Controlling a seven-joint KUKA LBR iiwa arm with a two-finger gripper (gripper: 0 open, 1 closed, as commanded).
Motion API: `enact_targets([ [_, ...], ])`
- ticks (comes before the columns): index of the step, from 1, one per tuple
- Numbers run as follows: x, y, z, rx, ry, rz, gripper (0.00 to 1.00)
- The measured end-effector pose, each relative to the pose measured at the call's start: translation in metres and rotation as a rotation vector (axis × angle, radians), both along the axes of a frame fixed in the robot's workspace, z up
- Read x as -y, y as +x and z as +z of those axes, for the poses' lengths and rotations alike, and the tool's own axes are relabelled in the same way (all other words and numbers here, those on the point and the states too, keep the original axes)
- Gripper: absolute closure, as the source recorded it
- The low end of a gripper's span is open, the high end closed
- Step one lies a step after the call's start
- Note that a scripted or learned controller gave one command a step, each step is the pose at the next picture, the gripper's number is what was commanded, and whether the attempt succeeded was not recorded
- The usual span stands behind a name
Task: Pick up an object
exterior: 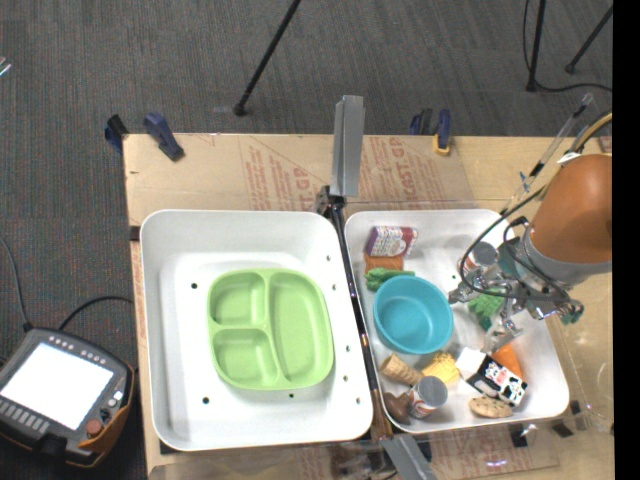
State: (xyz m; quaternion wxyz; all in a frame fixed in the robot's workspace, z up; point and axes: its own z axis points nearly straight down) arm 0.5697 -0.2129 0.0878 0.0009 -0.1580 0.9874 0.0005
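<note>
The right bin (455, 218) holds a blue bowl (412, 314), a purple-and-white packet (389, 240), an orange block (383, 262), a green leafy toy (381, 279), a cone-shaped piece (400, 370), a yellow piece (440, 370), a small can (431, 393), a black-and-white carton (497, 379), a cookie (489, 406) and an orange carrot-like piece (509, 356). My gripper (497, 313) hangs low at the bin's right side, over a green object (484, 308) just right of the bowl. The wrist hides its fingertips.
The left bin (165, 268) holds a green divided plate (270, 329). A metal post (348, 148) stands behind the gap between the bins. Clamps (160, 136) sit on the cardboard bench's far edge. A tablet-like pendant (62, 393) lies at the lower left.
</note>
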Motion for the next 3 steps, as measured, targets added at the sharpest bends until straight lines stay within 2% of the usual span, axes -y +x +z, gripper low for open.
enact_targets([
  [1, -0.002, 0.002, 0.010, 0.004, 0.002, 0.002, 1.00],
  [2, -0.008, 0.073, 0.000, 0.002, 0.001, -0.007, 1.00],
  [3, 0.001, 0.075, 0.002, 0.005, 0.001, -0.113, 1.00],
])
